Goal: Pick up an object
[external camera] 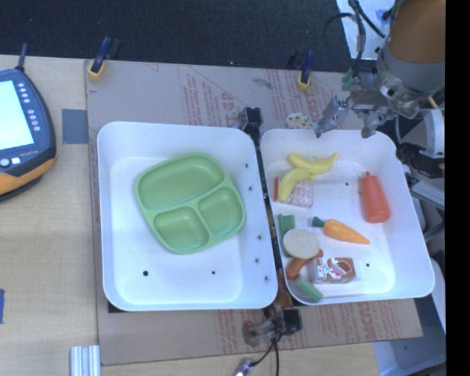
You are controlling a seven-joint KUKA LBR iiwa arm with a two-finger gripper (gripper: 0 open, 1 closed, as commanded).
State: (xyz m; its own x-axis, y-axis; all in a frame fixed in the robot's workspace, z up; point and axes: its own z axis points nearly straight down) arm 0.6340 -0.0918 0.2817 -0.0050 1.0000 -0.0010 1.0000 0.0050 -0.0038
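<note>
Here, your wooden bench (39,233) carries two white bins (180,288). Your claw (348,121) hangs spread wide, holding nothing, over the right bin's far rim, the banana (309,165) just below-left of it.

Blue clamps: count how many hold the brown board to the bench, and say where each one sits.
2. One blue clamp grips the board's far left corner; the other sits on the far edge above the right bin. The arm may hide more.

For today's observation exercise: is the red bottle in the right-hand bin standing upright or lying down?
Lying down. The red bottle rests lengthwise on the right bin floor, cap pointing away.
</note>
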